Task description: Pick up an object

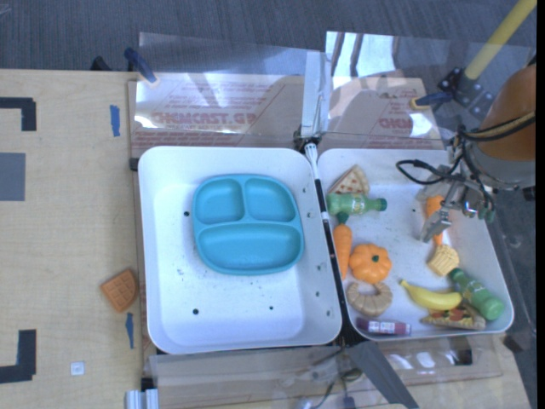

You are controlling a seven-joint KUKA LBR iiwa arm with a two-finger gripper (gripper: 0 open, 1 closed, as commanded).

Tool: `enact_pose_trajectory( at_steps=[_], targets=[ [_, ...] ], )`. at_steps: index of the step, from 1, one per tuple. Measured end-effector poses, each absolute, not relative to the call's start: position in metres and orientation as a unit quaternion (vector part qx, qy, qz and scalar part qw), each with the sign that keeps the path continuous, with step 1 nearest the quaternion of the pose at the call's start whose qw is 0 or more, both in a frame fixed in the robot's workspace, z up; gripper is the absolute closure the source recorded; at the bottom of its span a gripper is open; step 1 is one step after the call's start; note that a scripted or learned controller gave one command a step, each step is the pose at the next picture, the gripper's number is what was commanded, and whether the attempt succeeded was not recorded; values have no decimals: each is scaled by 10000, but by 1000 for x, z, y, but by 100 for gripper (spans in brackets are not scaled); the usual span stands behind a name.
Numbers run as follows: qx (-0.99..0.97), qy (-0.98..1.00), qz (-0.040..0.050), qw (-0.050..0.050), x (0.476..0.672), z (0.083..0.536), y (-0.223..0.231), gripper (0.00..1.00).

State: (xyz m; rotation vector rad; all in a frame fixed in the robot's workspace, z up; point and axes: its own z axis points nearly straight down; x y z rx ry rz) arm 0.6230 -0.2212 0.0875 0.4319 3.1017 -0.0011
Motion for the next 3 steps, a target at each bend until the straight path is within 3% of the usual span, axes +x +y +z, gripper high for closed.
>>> enact_pose_trajectory(
  at_steps=[1,2,3],
  targets=[
    [1633,9866,2,39,610,88,-201,0],
    [1623,9867,-12,121,615,103,-202,100],
    [1986,9800,-2,101,647,248,-186,100]
  ],
)
